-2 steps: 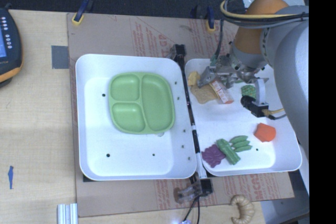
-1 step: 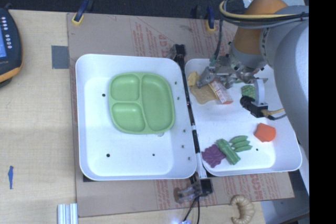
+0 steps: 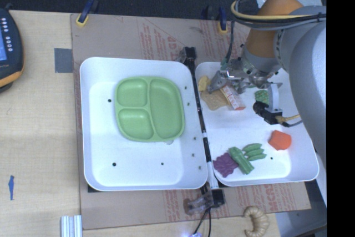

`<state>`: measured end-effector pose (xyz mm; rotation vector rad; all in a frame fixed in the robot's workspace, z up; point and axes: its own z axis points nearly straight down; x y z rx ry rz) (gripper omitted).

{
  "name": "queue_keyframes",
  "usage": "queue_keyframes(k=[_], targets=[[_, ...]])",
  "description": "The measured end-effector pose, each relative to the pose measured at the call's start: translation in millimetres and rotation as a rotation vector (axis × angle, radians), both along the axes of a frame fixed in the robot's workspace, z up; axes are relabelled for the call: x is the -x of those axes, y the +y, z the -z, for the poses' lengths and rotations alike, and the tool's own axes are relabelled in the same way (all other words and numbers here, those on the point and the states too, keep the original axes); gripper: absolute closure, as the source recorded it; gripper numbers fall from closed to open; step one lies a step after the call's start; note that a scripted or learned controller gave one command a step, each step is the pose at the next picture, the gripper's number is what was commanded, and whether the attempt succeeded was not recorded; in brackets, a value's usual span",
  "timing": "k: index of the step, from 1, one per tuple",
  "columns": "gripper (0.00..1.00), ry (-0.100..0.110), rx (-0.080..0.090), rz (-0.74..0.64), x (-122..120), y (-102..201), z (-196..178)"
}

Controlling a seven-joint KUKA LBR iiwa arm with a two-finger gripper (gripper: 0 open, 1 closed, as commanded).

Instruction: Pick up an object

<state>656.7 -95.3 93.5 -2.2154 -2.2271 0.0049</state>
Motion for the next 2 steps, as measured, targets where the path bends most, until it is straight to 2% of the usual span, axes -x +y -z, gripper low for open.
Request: queue_keyframes(k=[1, 2], targets=[[0.00, -0.003, -0.001, 0.003, -0.3, -21.6, 0.3], [0.00, -0.001, -0.001, 0.002, -0.1, -15.9, 0.2]])
